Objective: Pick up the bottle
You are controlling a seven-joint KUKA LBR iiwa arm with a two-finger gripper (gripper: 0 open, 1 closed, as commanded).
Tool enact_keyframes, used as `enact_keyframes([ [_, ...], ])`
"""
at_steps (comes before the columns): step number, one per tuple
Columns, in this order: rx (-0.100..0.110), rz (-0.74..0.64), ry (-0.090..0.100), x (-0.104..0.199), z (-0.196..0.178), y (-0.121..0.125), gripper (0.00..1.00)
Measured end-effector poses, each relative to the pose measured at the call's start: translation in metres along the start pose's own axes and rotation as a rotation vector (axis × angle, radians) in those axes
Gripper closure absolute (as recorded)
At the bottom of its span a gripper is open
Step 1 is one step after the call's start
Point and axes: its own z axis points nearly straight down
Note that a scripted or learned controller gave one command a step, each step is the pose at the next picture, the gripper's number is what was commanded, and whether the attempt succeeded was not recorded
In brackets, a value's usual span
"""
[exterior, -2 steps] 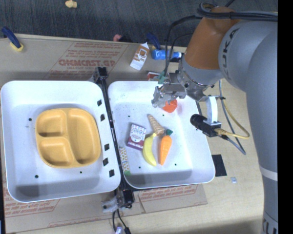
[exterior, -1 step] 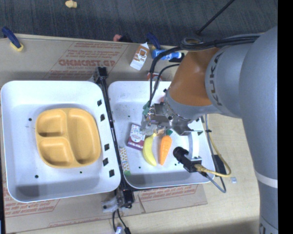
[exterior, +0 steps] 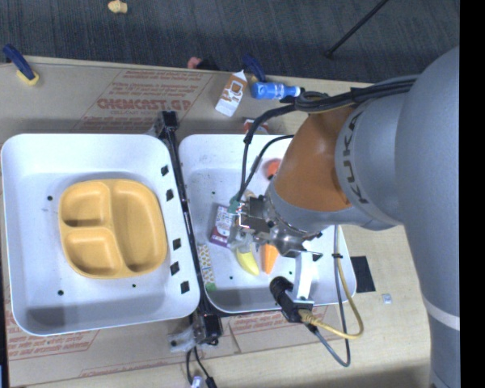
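The pincer [exterior: 244,226] hangs low in the right bin [exterior: 196,184], beside a purple-labelled item [exterior: 223,223] that may be the bottle; whether it is spread or pressed together cannot be told. A yellow piece [exterior: 247,261] and an orange piece [exterior: 269,258] crowd close, so the arm should centre on the bottle alone, then lift straight.

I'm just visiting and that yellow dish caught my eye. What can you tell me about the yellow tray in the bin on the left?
The yellow tray is a rounded, plastic-looking dinner plate split by raised ridges into three compartments: two smaller ones on the left, one above the other, and one long one on the right. All three look bare. It lies flat, right side up, near the middle of the left white bin, resting on the bin's floor and turned slightly askew to the bin's walls. Nothing else touches it; the arm is over the other bin.
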Motion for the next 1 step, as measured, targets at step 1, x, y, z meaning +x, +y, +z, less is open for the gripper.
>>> enact_keyframes([
  [1,-0.004,-0.140,-0.001,-0.0187,-0.0172,0.0052,1.00],
])
